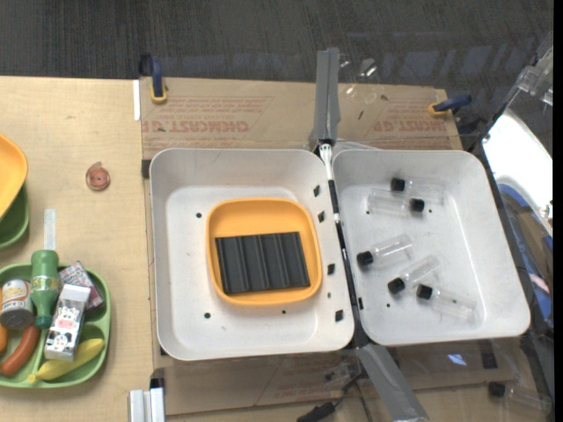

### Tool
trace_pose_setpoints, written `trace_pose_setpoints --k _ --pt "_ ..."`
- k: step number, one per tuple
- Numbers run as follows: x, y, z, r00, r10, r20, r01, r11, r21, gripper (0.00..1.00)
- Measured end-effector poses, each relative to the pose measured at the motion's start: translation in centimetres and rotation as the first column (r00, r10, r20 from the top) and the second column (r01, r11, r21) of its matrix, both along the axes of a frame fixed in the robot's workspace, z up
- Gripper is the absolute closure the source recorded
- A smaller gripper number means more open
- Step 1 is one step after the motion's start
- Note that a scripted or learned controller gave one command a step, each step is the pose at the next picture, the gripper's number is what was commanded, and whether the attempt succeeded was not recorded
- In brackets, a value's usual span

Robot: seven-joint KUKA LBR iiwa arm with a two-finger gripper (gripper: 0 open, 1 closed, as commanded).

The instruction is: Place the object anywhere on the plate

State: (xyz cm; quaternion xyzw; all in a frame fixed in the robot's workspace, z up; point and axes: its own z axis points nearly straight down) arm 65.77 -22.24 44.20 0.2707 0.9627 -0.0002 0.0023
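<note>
Red "CHEMCAST" print, upside down, on the brown cardboard sheet (211,114) along the bench's far edge; second print partly readable.

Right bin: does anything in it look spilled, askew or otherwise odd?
Five clear vials with black caps lie on their sides in the right bin, scattered at different angles. None looks broken or leaking. The orange plate sits squarely in the left bin.

Yellow dish (9,176) cut by left edge; green tray (95,345) partly cropped.
</note>
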Motion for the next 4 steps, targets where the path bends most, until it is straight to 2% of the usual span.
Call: trace_pose_setpoints --k 1,2,3,4 --pt "-0.73 0.07 -0.09 0.975 0.222 -0.003 -0.222 0.975 0.001 1.0" --pt "-0.44 0.05 0.0 0.86 0.51 0.0 -0.51 0.86 -0.001 1.0" --pt "-0.05 0.07 -0.01 0.646 0.764 0.0 -0.764 0.646 -0.002 1.0" --pt "0.23 0.08 0.01 0.315 0.949 -0.001 -0.949 0.315 -0.003 1.0"
